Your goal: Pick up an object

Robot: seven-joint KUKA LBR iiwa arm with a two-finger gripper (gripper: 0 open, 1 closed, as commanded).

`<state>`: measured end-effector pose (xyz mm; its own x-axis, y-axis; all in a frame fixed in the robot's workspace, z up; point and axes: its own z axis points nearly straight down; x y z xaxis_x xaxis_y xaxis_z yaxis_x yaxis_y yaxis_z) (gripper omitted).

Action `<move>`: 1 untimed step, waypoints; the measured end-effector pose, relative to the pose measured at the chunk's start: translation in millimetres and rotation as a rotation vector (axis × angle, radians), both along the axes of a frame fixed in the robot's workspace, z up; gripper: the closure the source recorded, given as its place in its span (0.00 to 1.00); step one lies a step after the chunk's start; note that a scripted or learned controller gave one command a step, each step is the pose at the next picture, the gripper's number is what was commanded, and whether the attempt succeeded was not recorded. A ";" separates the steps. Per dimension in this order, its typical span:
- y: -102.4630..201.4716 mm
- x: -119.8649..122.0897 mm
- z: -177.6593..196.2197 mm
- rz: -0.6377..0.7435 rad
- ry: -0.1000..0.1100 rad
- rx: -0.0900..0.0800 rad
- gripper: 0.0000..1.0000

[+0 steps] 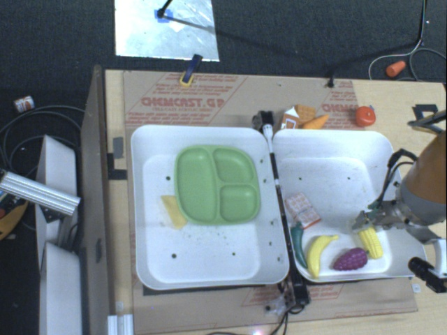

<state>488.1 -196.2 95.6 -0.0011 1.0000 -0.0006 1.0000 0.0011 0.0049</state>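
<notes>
The right bin [335, 152] holds several toy foods along its front edge: a yellow corn cob [371, 243], a purple grape bunch [350, 259], a yellow banana [318, 252] and a dark green vegetable [298, 243]. A small pink and white packet [302, 209] lies a little farther back. My gripper [368, 221] reaches in from the right and sits low over the bin floor, just behind the corn cob. Nothing can be seen held in it.
The left bin [157, 257] carries a green divided plate [216, 185] and a pale yellow piece [173, 211] beside it. Behind the bins lie a carrot [316, 122], a small carton [291, 121] and a red tomato [364, 116]. Cables and metal rails are at the far left.
</notes>
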 end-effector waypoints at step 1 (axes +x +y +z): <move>-4.7 -0.7 44.5 0.002 0.000 -0.001 1.00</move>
